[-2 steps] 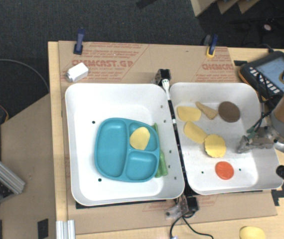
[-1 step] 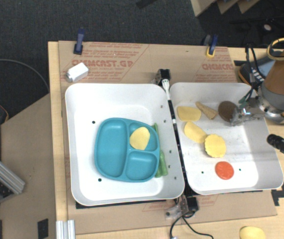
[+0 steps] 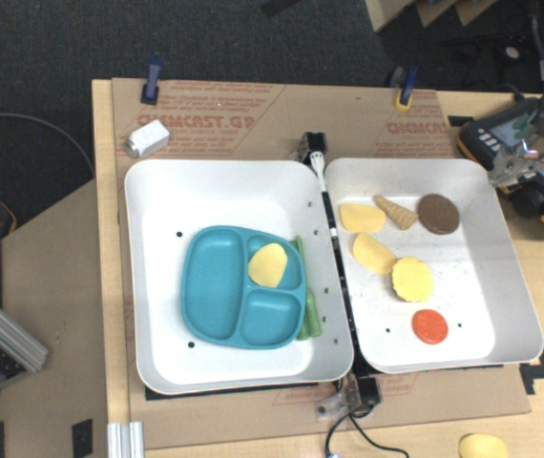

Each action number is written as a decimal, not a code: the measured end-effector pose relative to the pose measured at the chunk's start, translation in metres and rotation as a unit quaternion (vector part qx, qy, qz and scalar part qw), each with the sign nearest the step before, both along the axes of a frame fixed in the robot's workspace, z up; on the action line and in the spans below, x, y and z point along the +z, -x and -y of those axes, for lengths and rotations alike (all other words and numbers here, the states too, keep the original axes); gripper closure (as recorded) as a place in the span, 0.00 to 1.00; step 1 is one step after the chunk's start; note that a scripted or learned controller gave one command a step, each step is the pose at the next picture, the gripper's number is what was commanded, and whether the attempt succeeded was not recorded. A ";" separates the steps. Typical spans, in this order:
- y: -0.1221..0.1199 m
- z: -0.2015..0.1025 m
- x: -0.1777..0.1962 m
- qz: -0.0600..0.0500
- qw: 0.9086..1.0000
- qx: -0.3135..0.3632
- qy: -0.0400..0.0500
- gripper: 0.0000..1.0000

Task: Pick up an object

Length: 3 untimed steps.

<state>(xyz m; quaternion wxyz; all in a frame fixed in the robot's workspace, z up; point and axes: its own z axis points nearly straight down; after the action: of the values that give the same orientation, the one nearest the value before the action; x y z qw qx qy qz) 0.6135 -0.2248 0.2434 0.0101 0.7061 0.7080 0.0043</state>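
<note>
Bins sit side by side. Left bin (image 3: 143, 256) holds a teal tray (image 3: 219, 294) with a yellow slice (image 3: 268, 265) in its upper right compartment. Right bin (image 3: 511, 256) holds the loose pieces, none lifted: yellow chips (image 3: 362, 218), a cone (image 3: 398, 212), a brown disc (image 3: 438, 214) and a red disc (image 3: 430, 326). I cannot tell the claw's state.

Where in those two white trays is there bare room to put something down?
Left bin: bare floor above the blue plate. Right bin: bare floor right of the orange disc and below the brown cookie. The yellow pieces crowd its upper left.
</note>
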 end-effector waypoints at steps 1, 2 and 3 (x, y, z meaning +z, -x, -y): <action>-0.026 -0.001 0.216 0.001 1.000 0.000 0.001 1.00; 0.018 -0.052 0.126 -0.015 1.000 0.000 -0.006 1.00; 0.056 -0.114 0.036 -0.016 1.000 0.001 -0.007 1.00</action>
<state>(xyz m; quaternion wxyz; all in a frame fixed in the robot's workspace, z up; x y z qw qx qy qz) 0.5577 -0.1107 0.2793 -0.0063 0.7053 0.7088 -0.0024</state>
